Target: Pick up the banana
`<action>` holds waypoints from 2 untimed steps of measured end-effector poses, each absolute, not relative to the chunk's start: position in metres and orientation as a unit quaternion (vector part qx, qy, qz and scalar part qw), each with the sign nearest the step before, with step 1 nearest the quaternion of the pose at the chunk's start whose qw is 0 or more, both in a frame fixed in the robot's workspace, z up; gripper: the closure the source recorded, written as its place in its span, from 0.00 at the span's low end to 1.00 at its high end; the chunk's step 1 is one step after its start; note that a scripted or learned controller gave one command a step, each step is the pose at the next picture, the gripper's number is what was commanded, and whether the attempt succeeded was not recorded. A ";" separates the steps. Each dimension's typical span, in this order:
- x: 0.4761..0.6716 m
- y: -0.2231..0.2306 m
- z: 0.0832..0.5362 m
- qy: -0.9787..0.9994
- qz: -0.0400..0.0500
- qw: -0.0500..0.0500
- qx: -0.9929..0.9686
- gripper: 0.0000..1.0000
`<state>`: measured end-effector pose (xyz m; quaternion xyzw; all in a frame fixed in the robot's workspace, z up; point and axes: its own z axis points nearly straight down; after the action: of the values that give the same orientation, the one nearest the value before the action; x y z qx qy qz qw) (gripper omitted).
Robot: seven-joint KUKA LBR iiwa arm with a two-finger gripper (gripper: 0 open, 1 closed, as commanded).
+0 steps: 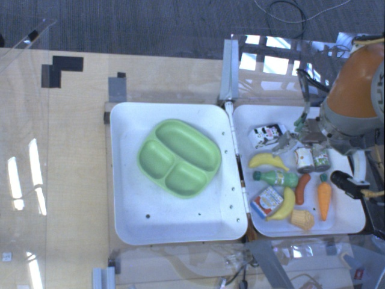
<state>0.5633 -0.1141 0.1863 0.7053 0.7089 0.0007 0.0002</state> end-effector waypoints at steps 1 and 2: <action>0.530 -0.086 0.150 0.706 0.001 0.000 0.708 0.00; 0.578 -0.113 0.087 0.750 0.003 0.002 0.662 0.00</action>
<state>0.5782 -0.1133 0.0872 0.6616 0.7498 0.0034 0.0024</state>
